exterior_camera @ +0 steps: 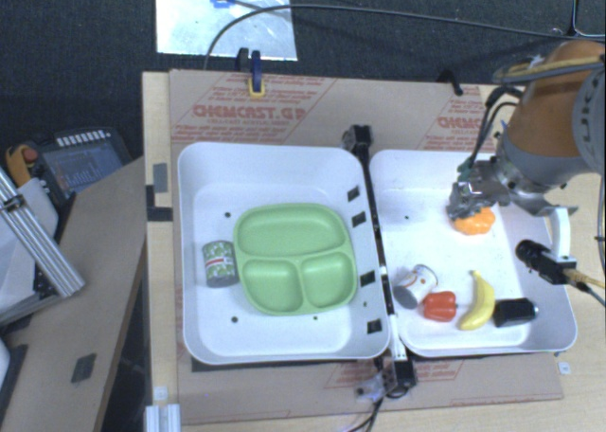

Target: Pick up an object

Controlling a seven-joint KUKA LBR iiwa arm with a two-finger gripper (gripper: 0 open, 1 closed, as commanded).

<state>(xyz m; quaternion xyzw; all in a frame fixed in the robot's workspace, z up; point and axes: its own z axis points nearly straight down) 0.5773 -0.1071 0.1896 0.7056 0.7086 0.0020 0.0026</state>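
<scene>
The round-cornered plastic plate point(290, 258) is light green, the curved banana point(479, 300) yellow, the small round pepper point(438, 306) red, the two shallow bins point(275, 167) white.

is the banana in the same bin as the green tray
No, the banana lies in the right bin, while the green tray sits in the left bin.

Green divided plate point(289, 255) beside small can point(219, 262)

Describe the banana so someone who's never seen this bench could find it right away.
Look in the right bin, near its front edge. There the banana lies between a red pepper and a black block. It is the only long, curved yellow thing in that bin.
</scene>
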